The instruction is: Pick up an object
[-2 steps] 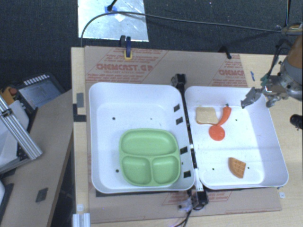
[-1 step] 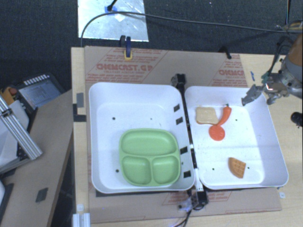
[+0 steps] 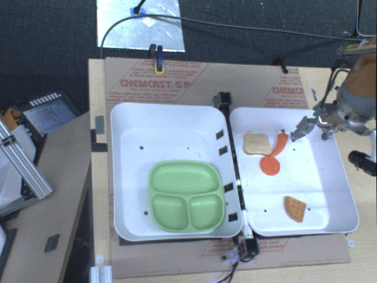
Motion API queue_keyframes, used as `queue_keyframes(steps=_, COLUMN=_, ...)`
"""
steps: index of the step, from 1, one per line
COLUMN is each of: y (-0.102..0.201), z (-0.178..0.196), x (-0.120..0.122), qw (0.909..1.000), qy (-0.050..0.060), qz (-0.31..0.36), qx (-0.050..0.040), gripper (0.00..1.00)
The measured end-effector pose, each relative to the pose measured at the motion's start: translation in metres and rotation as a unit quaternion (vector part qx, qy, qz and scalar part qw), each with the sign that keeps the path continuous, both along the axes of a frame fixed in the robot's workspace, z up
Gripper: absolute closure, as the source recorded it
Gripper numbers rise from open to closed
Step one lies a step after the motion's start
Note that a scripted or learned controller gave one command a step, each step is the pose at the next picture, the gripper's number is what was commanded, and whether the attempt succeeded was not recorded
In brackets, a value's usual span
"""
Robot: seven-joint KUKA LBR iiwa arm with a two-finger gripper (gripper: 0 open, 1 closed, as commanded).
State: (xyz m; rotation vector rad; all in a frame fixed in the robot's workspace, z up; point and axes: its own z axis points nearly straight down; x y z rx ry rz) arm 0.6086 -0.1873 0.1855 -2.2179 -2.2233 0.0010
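Bins sit side by side on the bench: the left bin (image 3: 126, 158) holds a green divided plate (image 3: 186, 194) toward its near edge, and the right bin (image 3: 336, 184) holds three small items. An orange spoon (image 3: 274, 155) lies near that bin's far left part, its long axis slanting from the round bowl at the near-left end up to the handle tip at the far right. A tan bread slice (image 3: 256, 144) lies just beside its left, and a waffle piece (image 3: 295, 208) rests well apart, nearer the front. The gripper (image 3: 311, 127) hovers over the bin's far side, just right of the handle tip, fingers spread apart and gripping nothing.
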Motion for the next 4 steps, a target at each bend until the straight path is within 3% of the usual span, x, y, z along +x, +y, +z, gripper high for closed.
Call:
queue_keyframes(steps=2, y=-0.004, z=-0.102, x=-0.003, qw=1.0000, qy=0.000, qz=-0.001, qx=0.0000, gripper=0.00)
queue_keyframes(steps=3, y=-0.005, z=-0.089, x=-0.001, qw=1.0000, qy=-0.003, qz=0.000, qx=-0.0012, gripper=1.00)
queue_keyframes(steps=4, y=-0.001, z=-0.027, x=0.007, qw=1.0000, qy=-0.005, qz=0.001, qx=-0.0015, gripper=1.00)
